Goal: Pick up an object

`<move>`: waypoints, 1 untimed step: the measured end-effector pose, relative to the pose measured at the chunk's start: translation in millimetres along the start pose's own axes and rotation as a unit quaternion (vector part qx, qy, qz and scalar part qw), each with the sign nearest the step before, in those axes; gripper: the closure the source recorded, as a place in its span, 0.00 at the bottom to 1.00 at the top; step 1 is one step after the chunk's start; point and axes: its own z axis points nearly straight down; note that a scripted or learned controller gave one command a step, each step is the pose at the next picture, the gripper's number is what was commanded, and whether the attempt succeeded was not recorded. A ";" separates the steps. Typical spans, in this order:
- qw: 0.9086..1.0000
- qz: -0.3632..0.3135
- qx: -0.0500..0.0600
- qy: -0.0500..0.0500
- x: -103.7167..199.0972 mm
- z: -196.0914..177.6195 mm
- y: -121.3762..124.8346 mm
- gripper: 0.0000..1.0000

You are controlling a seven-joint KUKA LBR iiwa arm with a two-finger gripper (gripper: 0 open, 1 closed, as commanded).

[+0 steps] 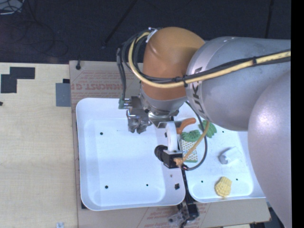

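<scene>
My gripper hangs under the orange wrist band, over the upper right part of the left bin. I see nothing in it. The loose objects lie in the right bin: an orange carrot-like piece, a green leafy toy, a green-and-white netted item, a small grey-white piece and a yellow corn cob. The gripper is to the left of all of them, across the divider between the bins.
The big grey arm covers the right bin's upper right part. A black fitting with a cable sits over the divider. Cardboard lies under the bins, and light wood bench lies to the left.
</scene>
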 end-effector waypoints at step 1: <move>1.000 0.005 0.006 -0.003 -84.1 -7.2 -15.1 1.00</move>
